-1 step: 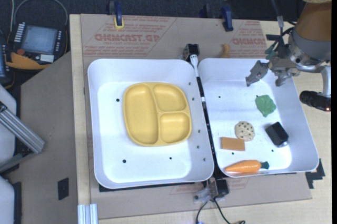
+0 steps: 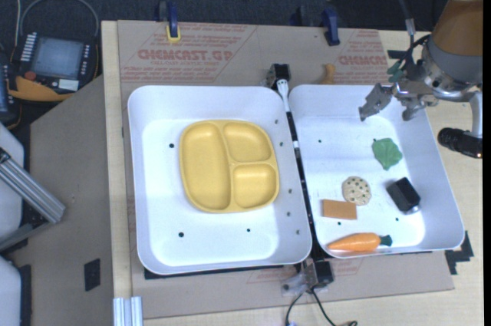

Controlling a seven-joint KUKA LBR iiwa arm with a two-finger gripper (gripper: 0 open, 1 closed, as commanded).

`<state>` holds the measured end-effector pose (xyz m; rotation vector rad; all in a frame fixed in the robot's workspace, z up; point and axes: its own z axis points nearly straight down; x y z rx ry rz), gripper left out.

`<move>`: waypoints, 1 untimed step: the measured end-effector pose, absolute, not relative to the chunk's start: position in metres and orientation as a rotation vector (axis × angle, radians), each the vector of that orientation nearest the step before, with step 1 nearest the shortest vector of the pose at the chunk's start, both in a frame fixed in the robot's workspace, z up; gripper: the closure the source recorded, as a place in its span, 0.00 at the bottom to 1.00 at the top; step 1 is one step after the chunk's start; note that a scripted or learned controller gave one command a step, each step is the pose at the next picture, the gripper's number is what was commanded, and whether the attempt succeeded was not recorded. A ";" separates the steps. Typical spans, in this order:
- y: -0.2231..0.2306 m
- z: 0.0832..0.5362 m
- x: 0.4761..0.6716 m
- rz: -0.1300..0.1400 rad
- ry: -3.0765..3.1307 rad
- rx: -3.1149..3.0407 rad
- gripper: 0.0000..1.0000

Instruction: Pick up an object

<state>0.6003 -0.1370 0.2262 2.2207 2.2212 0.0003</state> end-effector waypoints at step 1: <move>-0.140 0.164 0.594 -0.006 2.225 2.228 0.00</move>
